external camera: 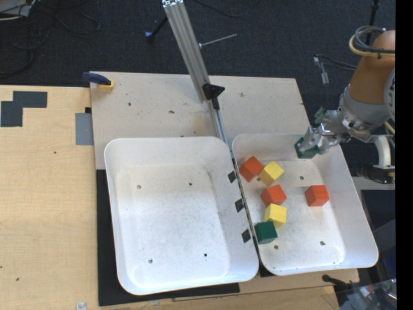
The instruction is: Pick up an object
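Note:
My gripper (pixel 311 144) hangs over the far edge of the right bin (pixel 348 237), shut on a dark green block (pixel 303 150) that shows between its fingers, lifted off the bin floor. Below it in that bin lie an orange block (pixel 251 168), a yellow block (pixel 272 172), a second orange block (pixel 273 194), another yellow block (pixel 277 213), a green block (pixel 265 231) and, apart to the right, a red block (pixel 316 195).
The left bin (pixel 129 173) sits beside the right one, with black clips (pixel 237 204) along their shared edge. A slanted aluminium bar (pixel 190 44) rises behind the bins. A blue-and-yellow clamp (pixel 98 80) lies at the board's far left corner.

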Controlling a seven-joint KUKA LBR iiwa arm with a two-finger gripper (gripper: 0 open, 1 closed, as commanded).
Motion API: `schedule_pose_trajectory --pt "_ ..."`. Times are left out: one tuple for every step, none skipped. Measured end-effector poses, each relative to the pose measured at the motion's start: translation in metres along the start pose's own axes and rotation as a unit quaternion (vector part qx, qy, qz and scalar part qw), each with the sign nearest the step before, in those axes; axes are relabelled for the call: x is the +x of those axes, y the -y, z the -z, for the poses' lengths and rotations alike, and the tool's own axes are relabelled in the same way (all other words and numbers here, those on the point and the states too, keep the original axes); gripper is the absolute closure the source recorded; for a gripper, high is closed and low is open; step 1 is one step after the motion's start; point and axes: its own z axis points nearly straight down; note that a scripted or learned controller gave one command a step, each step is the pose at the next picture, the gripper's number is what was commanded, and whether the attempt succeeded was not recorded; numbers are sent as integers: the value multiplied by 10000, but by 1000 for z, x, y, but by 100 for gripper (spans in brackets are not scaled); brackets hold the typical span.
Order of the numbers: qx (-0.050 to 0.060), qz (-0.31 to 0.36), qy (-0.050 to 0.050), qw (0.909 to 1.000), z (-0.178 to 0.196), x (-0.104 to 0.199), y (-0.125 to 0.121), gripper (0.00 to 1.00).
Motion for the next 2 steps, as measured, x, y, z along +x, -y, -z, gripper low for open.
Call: schedule_pose_trajectory --pt "1 -1 -3 10000 51 0 -1 100" --pt "21 10 -4 10000 48 0 -1 100"
